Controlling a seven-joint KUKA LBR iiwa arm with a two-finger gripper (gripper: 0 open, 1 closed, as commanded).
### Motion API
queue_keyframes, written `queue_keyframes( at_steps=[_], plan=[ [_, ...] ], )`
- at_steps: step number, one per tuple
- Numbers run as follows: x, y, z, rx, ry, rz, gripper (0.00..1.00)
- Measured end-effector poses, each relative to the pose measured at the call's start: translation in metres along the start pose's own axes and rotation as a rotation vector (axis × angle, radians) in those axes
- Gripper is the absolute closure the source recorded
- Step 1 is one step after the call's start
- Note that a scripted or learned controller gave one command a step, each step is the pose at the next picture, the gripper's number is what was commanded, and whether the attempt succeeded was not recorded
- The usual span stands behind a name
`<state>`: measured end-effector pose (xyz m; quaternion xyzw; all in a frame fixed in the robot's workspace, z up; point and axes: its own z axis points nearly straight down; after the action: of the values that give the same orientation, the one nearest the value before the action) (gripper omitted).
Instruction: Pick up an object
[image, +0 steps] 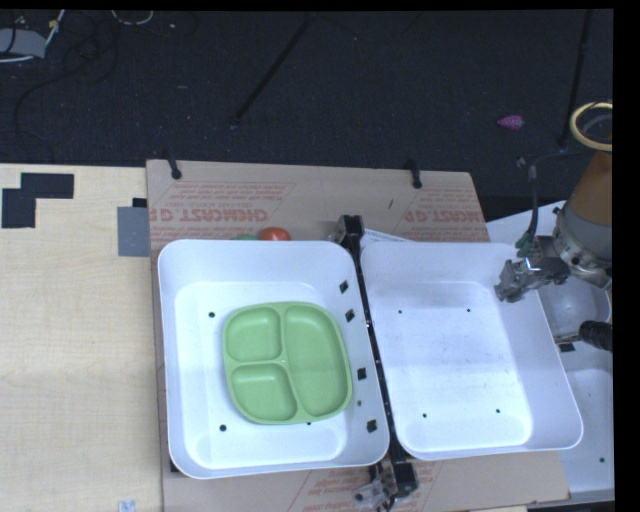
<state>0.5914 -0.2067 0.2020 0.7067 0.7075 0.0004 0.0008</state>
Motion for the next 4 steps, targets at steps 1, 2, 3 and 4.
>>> queue_keyframes(
  at_steps=[1, 2, 3, 4],
  plan=[
    [-0.001, 0.001, -0.049, -0.002, -0.001, -0.001, 1.00],
    [0.046, 0.003, -0.054, 0.004, 0.003, -0.002, 1.00],
    [0.099, 0.003, -0.040, 0.005, 0.002, -0.002, 1.00],
    [0.153, -0.002, -0.047, 0.005, 0.003, -0.003, 1.00]
  ],
)
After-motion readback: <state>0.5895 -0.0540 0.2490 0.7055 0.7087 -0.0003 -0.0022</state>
